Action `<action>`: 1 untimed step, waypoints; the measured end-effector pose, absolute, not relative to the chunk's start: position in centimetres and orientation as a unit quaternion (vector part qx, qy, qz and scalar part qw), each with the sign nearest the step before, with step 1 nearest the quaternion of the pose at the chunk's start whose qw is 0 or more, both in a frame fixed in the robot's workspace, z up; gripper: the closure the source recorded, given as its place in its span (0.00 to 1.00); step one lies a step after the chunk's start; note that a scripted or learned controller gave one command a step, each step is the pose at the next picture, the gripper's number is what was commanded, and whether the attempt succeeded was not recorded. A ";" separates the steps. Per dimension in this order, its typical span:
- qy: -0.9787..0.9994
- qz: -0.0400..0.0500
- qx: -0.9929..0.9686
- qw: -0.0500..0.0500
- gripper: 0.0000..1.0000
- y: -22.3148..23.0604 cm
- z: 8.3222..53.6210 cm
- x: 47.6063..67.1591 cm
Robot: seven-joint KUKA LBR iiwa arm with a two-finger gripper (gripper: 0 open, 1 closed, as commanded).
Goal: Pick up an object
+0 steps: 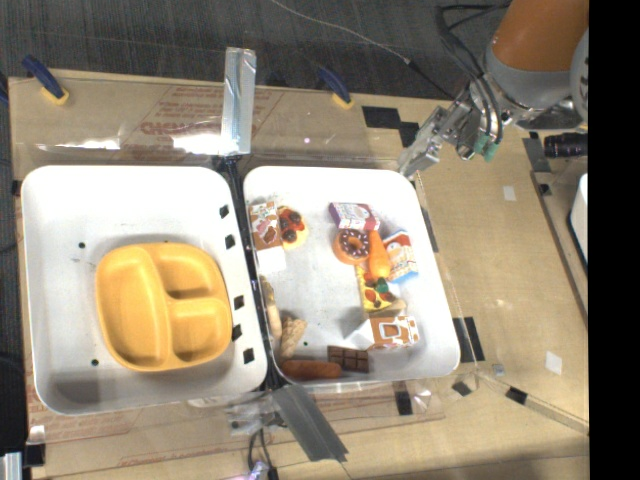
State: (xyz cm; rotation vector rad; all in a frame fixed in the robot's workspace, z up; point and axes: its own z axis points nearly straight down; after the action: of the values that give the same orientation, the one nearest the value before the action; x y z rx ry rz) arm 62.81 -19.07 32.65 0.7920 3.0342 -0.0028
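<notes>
Orange-banded, the arm (535, 28) hangs over the right bin's (430, 338) far right corner, and we see its gripper (440, 146) just outside the rim; whether the claw is wide or narrow we cannot tell. The toy foods (372, 258) lie in the right bin (donut (352, 244) among them), the yellow tray (162, 306) in the left bin (50, 218).

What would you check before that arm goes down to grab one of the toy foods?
1. Tool above the bins, off the toys: ok; it hangs beyond the right bin's far corner.
2. Tool carrying nothing: ok, nothing seen between its fingers.
3. Toys within the right bin: ok.
4. Target standing apart: not ok; the donut and carrot touch their neighbours.
5. Yellow tray out of the way: ok, it lies in the left bin.
</notes>
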 end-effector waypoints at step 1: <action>0.971 0.000 0.240 -0.003 1.00 -15.1 23.8 58.0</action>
State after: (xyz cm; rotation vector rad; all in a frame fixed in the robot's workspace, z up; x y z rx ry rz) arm 58.00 -15.07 23.75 0.7564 3.0550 -0.0004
